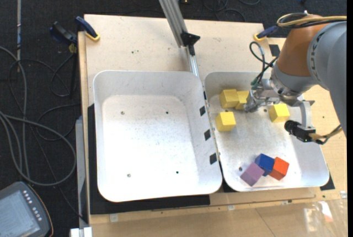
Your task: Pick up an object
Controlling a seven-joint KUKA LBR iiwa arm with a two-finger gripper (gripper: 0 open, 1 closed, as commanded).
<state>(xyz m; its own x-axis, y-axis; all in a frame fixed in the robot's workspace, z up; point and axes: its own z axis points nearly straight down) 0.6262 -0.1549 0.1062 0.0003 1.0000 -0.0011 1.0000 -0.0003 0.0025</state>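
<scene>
No text, label, brand, number or sign can be read anywhere here; the surfaces in view carry no lettering clear enough to make out.

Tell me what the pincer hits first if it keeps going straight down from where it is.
Most likely the yellow blocks in the right bin: the pincer hangs at their right edge. Depth is unclear from this slant, so it might slip past them onto the bin floor.
</scene>
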